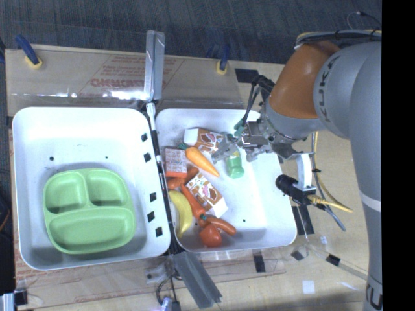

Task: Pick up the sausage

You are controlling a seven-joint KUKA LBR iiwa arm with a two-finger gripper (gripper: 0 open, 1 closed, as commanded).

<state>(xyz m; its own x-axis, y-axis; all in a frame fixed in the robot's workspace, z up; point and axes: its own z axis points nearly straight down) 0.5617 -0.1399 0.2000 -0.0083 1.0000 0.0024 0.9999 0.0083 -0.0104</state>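
The hand [241, 141] sits low in the upper middle of the right bin [275, 229], hanging from the grey arm [353, 70] with its orange band [299, 86] that reaches in from the right. Whether it is open or closed cannot be told from this slanted view. Just below the hand stands a small green bottle [235, 166], touching or nearly touching it. To the hand's left lie a carrot [201, 161] and a printed box [206, 138]. Further down and left of the hand are a second small carton [206, 194], a banana [182, 212] and a red tomato [211, 236]. The sausage [220, 224], reddish-orange, lies well below the hand near the bin's lower edge, just beside the tomato and clear of the hand. Far to the hand's left, the left bin [32, 128] holds a green divided plate [88, 211]. Both bins rest on the bench [363, 267].
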